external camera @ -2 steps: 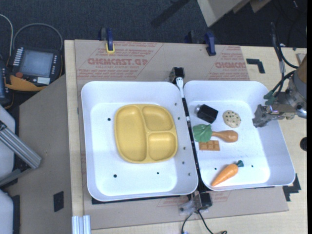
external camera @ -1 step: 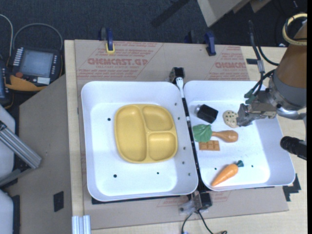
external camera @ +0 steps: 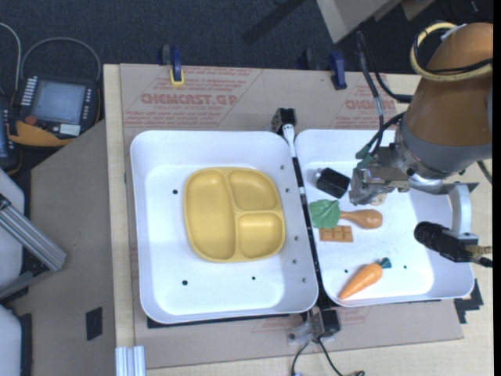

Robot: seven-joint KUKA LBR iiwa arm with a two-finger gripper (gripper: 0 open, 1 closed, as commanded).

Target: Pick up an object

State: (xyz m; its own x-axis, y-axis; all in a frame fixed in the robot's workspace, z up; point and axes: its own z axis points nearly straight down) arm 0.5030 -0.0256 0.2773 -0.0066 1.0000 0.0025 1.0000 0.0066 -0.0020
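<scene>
The carrot (external camera: 364, 280) lies slantwise, green top pointing upper right; I cannot tell the pincer's (external camera: 366, 197) state.

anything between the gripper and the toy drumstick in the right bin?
Nothing visible. The gripper hangs right above the drumstick, with the black block and green leaf off to its left in the right bin.

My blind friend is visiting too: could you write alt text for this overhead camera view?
A grey robot gripper hangs over the right white bin, above a tan drumstick-shaped toy, near an orange toy carrot. The left white bin holds a yellow divided plate.
</scene>
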